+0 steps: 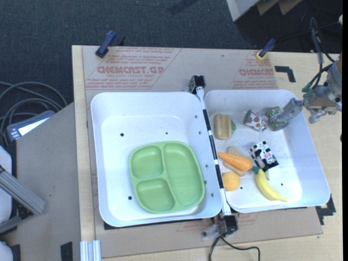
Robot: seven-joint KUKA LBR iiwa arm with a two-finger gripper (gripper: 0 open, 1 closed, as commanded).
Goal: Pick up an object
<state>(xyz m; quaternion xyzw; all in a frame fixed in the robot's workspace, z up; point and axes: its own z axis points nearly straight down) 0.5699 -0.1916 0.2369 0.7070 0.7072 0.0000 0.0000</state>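
Right bin (304,145) holds the candidates. Nearest the arm: a small grey-green object (277,117) near the bin's far right corner, with a red-and-white carton-like toy (254,120) just beside it on its left. We take the grey-green object as the likely target, a judgement from where the arm is.

The pincer (290,110) sits low at that object, one grey finger reaching in from the right rim. Whether it is open, closed or gripping, we cannot tell; the tips blur into the object.

Further out, same bin: a burger-like toy (223,126) against the left wall, a carrot (235,160) below it, an orange ball (230,181) at the near left corner, a black-and-white cow-patterned item (263,155) mid-bin, and a banana (268,186) toward the near edge.

Left bin (109,145) carries a green divided plate (166,176), near its front. Both bins rest on the surface (81,145).

To do the step well, we would centre over the grey-green object alone, keep off the carton toy and the far wall, close fully, then lift straight. Risk: pinching two items, or a glancing grip at the object's edge.
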